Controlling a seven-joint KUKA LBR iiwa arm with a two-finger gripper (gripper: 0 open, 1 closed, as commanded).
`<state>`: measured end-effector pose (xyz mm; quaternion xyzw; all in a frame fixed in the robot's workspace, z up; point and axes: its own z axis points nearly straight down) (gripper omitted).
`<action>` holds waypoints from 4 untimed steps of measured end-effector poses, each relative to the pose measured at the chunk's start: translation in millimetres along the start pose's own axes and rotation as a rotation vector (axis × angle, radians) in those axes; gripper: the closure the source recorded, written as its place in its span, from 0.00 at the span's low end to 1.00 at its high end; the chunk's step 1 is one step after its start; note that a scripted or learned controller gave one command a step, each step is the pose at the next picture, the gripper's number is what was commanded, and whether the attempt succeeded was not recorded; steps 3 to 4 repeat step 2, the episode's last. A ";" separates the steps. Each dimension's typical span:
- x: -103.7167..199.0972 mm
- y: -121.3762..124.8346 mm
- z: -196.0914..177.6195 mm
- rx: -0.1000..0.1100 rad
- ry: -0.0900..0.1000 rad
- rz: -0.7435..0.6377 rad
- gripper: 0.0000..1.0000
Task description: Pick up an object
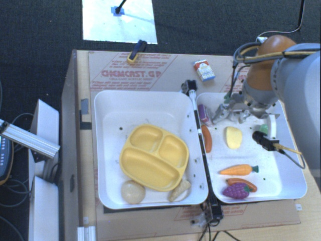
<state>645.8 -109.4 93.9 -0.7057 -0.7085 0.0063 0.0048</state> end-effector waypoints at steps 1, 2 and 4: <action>-22.5 -46.7 10.6 -0.016 0.001 0.002 0.00; -22.3 -45.9 -0.3 -0.018 0.001 0.000 1.00; -22.3 -45.9 -0.3 -0.018 0.001 0.000 1.00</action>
